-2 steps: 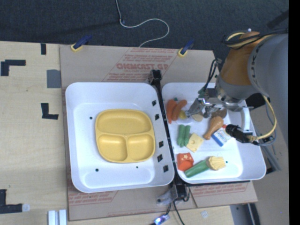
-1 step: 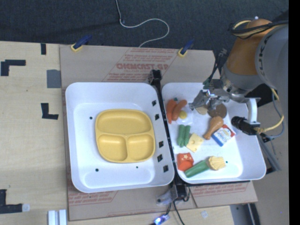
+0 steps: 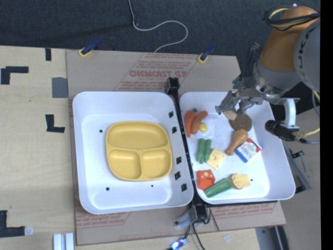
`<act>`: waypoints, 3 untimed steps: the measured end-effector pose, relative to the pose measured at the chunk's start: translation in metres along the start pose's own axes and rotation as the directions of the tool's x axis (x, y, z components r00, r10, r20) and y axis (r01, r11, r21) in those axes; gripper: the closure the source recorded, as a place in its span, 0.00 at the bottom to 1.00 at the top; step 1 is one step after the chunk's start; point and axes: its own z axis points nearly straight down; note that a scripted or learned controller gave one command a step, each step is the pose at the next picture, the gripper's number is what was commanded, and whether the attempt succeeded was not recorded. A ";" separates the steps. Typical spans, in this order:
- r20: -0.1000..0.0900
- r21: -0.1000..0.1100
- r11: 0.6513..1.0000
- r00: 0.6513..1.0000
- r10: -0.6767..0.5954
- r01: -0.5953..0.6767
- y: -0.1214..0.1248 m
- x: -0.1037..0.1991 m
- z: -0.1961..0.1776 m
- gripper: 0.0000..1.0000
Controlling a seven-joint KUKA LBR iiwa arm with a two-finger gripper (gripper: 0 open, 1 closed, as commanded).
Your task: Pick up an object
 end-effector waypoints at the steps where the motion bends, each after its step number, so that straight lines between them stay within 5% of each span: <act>1: -0.002 0.007 1.000 1.000 -0.003 0.003 -0.021 0.051 0.011 1.00; 3: -0.002 0.009 1.000 1.000 -0.004 0.004 -0.055 0.160 0.017 1.00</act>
